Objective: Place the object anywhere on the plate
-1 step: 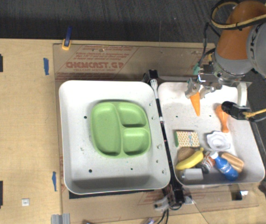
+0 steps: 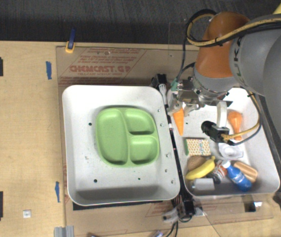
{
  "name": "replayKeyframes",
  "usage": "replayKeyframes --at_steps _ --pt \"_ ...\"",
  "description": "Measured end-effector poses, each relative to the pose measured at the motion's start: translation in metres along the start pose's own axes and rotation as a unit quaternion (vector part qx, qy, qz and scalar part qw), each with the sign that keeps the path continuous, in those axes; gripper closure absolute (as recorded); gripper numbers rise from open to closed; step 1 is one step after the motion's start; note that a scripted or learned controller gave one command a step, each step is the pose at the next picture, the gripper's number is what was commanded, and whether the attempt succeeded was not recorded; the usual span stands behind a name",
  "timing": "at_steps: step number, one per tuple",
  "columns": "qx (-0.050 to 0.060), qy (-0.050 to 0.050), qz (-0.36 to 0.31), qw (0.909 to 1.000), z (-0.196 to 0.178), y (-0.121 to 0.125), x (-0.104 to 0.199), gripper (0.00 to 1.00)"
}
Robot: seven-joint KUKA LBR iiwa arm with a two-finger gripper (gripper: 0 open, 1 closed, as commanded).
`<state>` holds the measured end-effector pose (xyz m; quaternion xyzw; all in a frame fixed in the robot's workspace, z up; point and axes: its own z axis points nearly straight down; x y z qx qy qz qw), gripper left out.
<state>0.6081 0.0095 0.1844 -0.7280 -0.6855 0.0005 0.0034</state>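
Above the right bin (image 2: 271, 147), jaws (image 2: 179, 113) pinch an orange carrot (image 2: 179, 121).

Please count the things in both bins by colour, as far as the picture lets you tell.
Green: 1, the plate in the left bin.
Orange: 2, a carrot-like piece and another piece.
Yellow: 1, the banana.
Blue: 1, the bottle.
Patterned: 1, the packet.
Total: 6. The right bin's pile holds more that I cannot separate.

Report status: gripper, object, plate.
Gripper over right white bin, orange carrot-shaped toy hanging at its tip; grip unconfirmed. Green three-compartment plate in left white bin. Path unobstructed.
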Motion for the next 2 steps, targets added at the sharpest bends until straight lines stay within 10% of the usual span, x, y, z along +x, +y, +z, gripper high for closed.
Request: replayKeyframes --at_steps 1,2 --pt "-0.003 -0.001 0.000 1.0000 0.0006 0.0030 0.0639 1.00" --pt "-0.003 -0.002 0.002 1.0000 0.0001 0.0035 0.0607 0.00"
